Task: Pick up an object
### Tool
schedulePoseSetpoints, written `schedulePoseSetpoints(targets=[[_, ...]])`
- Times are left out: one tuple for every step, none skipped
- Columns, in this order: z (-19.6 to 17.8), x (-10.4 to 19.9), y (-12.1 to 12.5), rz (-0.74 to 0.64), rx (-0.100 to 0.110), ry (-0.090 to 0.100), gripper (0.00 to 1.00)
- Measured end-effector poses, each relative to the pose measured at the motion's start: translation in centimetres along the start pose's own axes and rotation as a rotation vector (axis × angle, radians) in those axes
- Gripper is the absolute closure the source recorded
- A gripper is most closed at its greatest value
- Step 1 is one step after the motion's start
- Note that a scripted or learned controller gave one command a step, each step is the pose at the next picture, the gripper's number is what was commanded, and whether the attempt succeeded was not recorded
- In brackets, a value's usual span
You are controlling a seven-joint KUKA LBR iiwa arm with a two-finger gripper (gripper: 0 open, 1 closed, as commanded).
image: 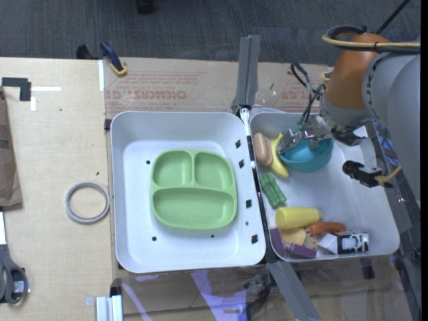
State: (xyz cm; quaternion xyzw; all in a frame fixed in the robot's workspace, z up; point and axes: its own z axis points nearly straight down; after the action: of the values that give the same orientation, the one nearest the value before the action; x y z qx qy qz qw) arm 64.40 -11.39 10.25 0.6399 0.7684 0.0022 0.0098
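Note:
My gripper (299, 138) hangs low in the right bin (364, 202), at the left rim of a blue bowl (311, 156) near the bin's back. A yellow banana (278, 160) and a tan bun-like piece (262, 148) lie just left of the gripper. In front of them are a green ridged piece (273, 190), a yellow block (298, 216), an orange carrot (328, 227), a purple piece (296, 247) and a white-and-black box (349, 243). The arm's orange band (351, 79) rises behind the bowl.
The left bin (122, 179) holds a green divided plate (194, 189). On the bench to the left lie a grey tape ring (87, 201) and scissors (10, 281). A blue clamp (114, 57) sits at the back. A black cable part (361, 172) hangs over the right bin.

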Motion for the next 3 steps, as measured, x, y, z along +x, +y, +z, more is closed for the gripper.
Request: schedulePoseSetpoints(targets=[[-0.7, -1.1, 1.3, 0.027, 0.022, 0.013, 0.0], [-0.2, 1.1, -2.1, -0.111, -0.011, -0.005, 0.0], [-0.2, -0.3, -3.2, -0.542, -0.012, 0.001, 0.0]])
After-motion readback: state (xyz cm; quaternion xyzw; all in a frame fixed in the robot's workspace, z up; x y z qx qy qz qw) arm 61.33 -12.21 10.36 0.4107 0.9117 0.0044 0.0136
